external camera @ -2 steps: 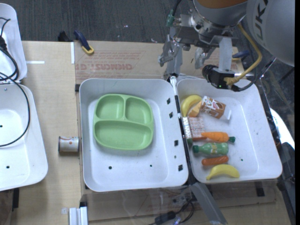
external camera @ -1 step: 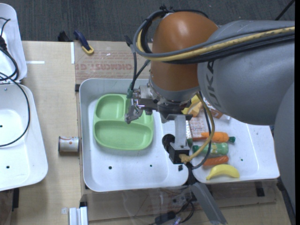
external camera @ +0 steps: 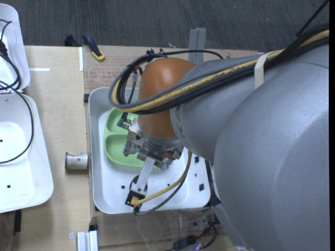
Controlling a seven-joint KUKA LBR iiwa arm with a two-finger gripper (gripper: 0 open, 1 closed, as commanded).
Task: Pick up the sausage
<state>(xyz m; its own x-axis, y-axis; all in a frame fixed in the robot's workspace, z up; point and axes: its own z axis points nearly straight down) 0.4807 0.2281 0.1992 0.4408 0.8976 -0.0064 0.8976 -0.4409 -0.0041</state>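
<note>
My gripper (external camera: 150, 154) hangs low over the right white bin (external camera: 99, 140), under the orange wrist band, at the right edge of a green divided tray (external camera: 116, 138). The wrist and arm cover the tray's right part and most of the bin, so whatever lies beneath them is hidden. I can make out no sausage on the bare parts of the tray or the bin floor.
A small brownish cylinder (external camera: 77, 161) lies on the bench between the bins. The left white bin (external camera: 21, 156) has a black cable looping over it. A blue and yellow clamp (external camera: 93, 47) sits at the bench's far edge.
</note>
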